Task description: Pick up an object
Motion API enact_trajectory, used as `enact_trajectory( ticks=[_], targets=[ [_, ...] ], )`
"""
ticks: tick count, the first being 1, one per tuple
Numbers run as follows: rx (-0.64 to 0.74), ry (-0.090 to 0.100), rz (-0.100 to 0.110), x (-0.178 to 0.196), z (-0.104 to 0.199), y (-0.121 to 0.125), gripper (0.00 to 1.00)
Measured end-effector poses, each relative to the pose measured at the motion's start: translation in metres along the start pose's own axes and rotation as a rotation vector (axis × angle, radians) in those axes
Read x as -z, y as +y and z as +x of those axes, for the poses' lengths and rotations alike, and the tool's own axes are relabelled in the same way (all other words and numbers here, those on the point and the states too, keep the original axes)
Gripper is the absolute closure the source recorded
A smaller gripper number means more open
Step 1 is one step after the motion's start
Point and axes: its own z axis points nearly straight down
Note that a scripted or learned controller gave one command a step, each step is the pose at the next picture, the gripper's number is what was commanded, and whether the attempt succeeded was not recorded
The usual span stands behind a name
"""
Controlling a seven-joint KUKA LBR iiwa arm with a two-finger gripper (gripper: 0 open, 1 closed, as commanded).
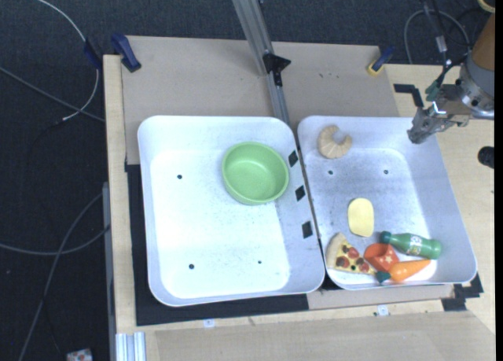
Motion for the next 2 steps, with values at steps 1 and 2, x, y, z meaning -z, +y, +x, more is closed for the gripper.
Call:
enact_trajectory(
  ticks=[1,2],
  targets=[
    [0.004,0.009,0.017,-0.006,0.051,-0.008,1.00],
    [0.005,0.010,0.019,-0.013,0.105,-0.020,1.00]
  ],
)
